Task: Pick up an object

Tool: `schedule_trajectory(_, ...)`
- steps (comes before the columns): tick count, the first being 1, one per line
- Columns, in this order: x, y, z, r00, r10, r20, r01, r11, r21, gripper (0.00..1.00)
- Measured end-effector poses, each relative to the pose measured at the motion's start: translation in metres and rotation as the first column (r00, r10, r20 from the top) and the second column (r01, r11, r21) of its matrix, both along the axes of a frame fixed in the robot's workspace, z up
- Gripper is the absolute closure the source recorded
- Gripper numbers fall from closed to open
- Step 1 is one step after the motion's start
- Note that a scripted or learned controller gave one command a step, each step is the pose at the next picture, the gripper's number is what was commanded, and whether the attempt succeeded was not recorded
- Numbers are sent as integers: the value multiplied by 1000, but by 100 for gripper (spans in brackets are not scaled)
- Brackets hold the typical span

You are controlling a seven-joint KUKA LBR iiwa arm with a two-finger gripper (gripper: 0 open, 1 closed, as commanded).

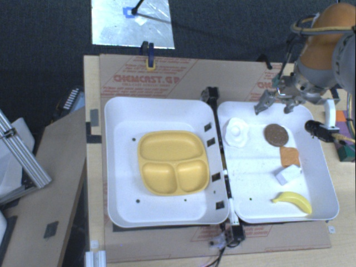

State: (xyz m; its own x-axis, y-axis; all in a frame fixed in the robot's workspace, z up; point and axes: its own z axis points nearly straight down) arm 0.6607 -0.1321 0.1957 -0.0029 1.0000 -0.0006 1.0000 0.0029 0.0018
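Camera view shows the claw (276, 103) spread wide over the far rim of the right bin (328, 188), with nothing between its two fingers and touching no object. Inside this bin lie a white piece (236, 132), a brown round disc (276, 134), an orange block (290, 157), a small white block (288, 175) and a yellow banana (293, 201). A yellow divided tray (171, 162) rests in the left bin (119, 166).
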Motion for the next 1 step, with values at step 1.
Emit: schedule_trajectory(1, -5, -6, -45, 1000, -2, -3, 2, 1000, 0, 0)
